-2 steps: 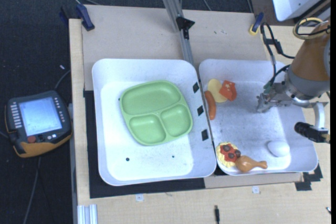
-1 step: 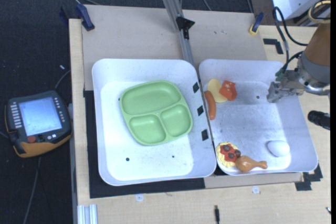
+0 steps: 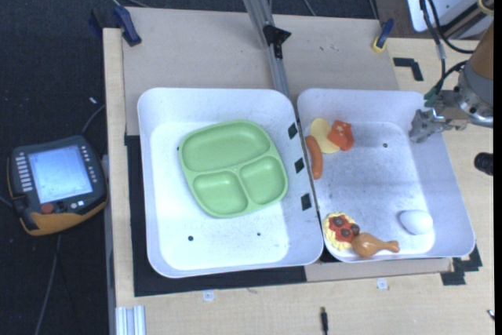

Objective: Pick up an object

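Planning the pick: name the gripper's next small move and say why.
Probably move the gripper inward over the right bin toward the white egg. The gripper sits at the bin's right rim with nothing between its fingers, and the egg lies apart from the other toys, nearest that side.

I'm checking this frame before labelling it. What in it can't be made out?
- Pincer: small and blurred at the right bin's far right rim, so its state is unreadable.
- Arm: cut off by the camera view's right edge.
- Pizza slice: partly covered by the drumstick lying on it.
- Yellow piece: overlapped by the orange piece; its identity is unclear.
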Motion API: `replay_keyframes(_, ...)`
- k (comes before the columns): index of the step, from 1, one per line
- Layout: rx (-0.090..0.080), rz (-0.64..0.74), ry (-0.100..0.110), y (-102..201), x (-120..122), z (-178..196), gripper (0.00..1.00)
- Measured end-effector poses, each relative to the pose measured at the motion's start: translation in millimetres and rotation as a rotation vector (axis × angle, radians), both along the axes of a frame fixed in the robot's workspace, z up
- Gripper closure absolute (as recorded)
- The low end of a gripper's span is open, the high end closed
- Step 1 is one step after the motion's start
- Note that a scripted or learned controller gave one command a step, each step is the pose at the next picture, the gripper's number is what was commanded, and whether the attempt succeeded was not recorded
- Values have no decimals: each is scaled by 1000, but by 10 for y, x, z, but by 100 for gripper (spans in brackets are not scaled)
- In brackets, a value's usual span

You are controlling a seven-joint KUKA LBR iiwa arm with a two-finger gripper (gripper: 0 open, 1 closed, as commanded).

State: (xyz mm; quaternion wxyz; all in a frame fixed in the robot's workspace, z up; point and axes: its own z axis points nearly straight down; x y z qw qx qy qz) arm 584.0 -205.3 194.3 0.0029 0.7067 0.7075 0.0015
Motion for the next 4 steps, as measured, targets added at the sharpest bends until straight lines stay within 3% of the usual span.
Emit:
replay_keyframes(1,-1,-1,-1,-86,-47,543,100)
replay_keyframes(4,4,6,5,1587,208,346,100)
